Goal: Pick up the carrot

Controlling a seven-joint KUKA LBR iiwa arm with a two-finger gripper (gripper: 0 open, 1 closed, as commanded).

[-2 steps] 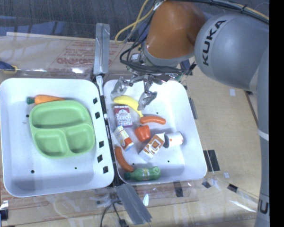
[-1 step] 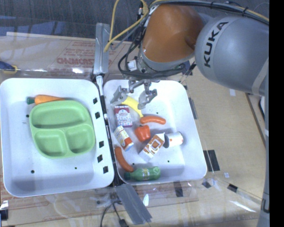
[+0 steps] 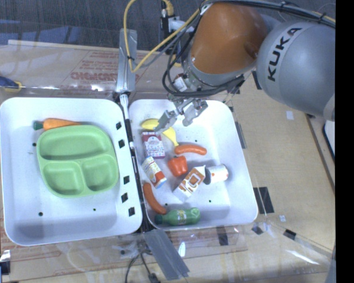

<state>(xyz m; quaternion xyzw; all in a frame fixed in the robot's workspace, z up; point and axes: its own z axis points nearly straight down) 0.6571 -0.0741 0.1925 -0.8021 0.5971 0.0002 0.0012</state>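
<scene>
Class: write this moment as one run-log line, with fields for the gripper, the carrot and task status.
gripper: open, over right white bin | orange carrot: left white bin, beside green divided plastic tray | status: not picked

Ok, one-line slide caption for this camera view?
KUKA arm's tool hovers over the toy-filled right bin; carrot lies in the left bin behind the green tray.

carrot [image 3: 59, 123] behind plate [image 3: 76, 161], left bin [image 3: 17, 217]
</scene>
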